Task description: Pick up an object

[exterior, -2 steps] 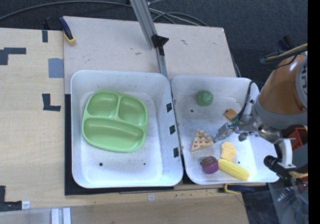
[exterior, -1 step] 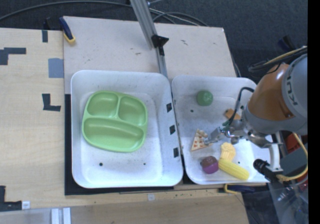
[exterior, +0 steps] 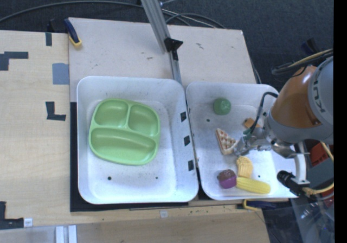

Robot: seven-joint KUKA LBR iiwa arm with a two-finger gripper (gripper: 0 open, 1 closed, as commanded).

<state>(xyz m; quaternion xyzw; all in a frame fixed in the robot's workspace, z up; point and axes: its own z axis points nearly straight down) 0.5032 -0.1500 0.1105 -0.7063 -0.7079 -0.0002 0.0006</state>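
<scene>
The right bin (exterior: 209, 95) holds a green ball (exterior: 222, 106), a waffle-patterned wedge (exterior: 224, 140), a purple piece (exterior: 226, 178), a yellow corn cob (exterior: 252, 185), a small yellow piece (exterior: 244, 166) and a bit of orange (exterior: 249, 123) near the arm. My gripper (exterior: 244, 144) is low in this bin, just right of the wedge and above the small yellow piece. Nothing is visibly held between its fingers.
The left bin (exterior: 87, 128) holds a green divided plate (exterior: 125, 131). A metal pole (exterior: 157, 14) slants in from the top to the seam between the bins. The grey and orange arm (exterior: 301, 109) covers the right bin's right side.
</scene>
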